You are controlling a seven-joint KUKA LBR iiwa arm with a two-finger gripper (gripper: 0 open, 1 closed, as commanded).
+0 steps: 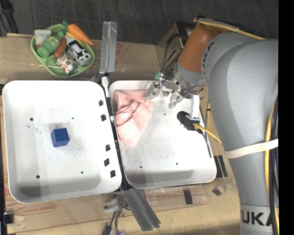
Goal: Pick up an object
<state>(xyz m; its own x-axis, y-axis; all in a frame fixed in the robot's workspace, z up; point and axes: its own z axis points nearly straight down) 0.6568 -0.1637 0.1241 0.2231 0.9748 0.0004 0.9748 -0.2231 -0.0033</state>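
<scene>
Two white bins, one arm reaching in.
The left bin (19,131) holds a blue cube (60,137); the right bin (186,173) holds a pink cloth (133,115), with the gripper (162,95) spread narrowly, holding nothing, at the cloth's upper edge. A green bowl (49,66) of toy food sits behind.

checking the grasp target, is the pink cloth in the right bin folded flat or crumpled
Crumpled. The pink cloth lies bunched with raised folds and creases against the right bin's left wall, its lower part trailing thin and loose, not squared flat.

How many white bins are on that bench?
2. The left bin holds a blue cube; the right bin beside it holds a pink cloth, with the arm's gripper over its far edge.
</scene>
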